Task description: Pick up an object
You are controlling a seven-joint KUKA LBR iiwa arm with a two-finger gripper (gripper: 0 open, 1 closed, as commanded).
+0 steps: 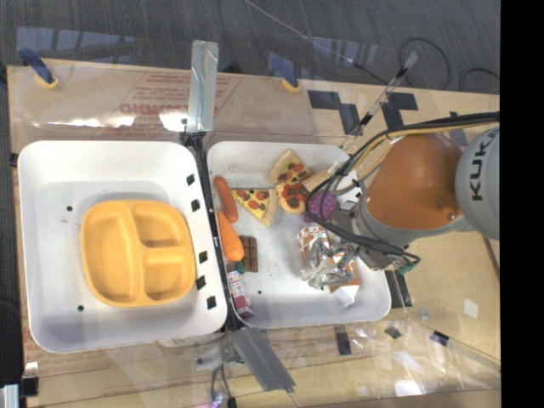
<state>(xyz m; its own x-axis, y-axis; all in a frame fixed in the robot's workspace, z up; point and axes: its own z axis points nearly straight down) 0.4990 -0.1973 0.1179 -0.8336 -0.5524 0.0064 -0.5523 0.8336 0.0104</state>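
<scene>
The arm is hanging over the right bin point(280, 313) at three o'clock, its jaws point(340, 249) hidden, so their state cannot be told, seemingly aiming for the crinkled foil wrapper point(321, 257) lying just beneath.

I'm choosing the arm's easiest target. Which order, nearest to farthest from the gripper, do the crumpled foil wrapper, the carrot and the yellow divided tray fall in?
The gripper hangs over the right bin's right half.
1. Crumpled foil wrapper: right bin, just beside the gripper.
2. Carrot: right bin's left edge, near the divider.
3. Yellow divided tray: left bin, farthest.
</scene>
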